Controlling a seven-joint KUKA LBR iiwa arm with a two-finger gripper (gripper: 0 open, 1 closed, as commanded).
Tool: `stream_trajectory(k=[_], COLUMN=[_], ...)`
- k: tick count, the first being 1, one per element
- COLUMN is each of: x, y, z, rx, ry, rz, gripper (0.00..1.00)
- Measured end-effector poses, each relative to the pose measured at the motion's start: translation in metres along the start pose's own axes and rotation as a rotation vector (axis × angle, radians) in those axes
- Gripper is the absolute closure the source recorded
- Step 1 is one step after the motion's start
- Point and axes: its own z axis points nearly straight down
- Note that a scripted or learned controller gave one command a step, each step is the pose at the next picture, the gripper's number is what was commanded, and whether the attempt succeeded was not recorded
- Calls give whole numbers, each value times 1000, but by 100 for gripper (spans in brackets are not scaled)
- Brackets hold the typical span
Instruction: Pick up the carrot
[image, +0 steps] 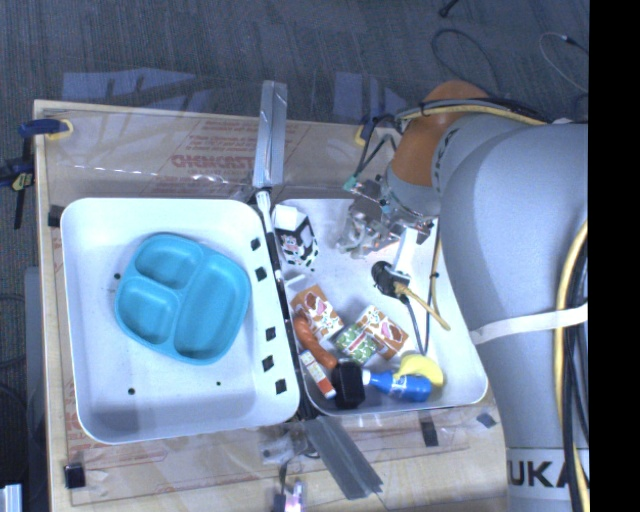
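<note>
Carrot (314, 346) seemingly untouched in bin (455, 345)

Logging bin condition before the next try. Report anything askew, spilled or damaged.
Nothing spilled or visibly damaged. The right bin holds a jumbled heap along its near edge, with the carrot wedged among small cartons. The blue plate lies flat in the left bin.

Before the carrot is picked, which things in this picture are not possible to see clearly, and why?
- Carrot: partly covered by the snack cartons; its ends are hidden.
- Gripper: blurred and tangled with cables; open or shut is unreadable.
- Black object at the right bin's near rim: too dark to identify.
</note>
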Motion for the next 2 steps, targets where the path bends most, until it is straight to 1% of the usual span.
stream_trajectory(k=[1,2], x=[14,-41], y=[-64,-66], z=[-73,-50], rx=[-7,-5], ry=[1,0], rz=[-13,67], gripper=[100,100])
